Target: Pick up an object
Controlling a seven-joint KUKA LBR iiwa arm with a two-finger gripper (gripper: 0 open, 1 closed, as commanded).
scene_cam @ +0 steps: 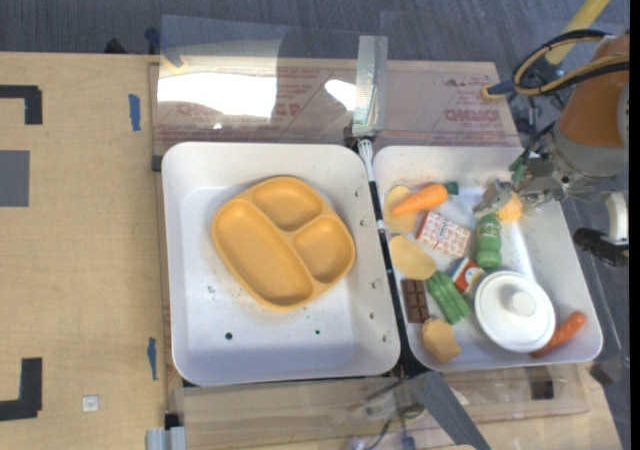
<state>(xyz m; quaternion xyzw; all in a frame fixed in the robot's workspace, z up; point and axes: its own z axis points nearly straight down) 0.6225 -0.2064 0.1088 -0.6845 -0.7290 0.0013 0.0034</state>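
The right bin [585, 283] holds a jumble of toy food. An orange carrot [420, 200] lies at its far left, with a red-and-white carton [442, 234] and a green bottle [488, 241] nearer the middle. A white round bowl [513, 310] sits at the front, and a small orange piece [565, 330] lies by the front right corner. My gripper [508, 194] hangs low over the bin's far right part, just above a small yellow piece [512, 209]. Whether it touches that piece is unclear.
The left bin [190, 268] bears a yellow divided plate [285, 240]. A brown chocolate bar [415, 300], a green cucumber [447, 296] and a tan lump [440, 339] crowd the right bin's front left. A clear plastic wall [260, 103] stands behind both bins.
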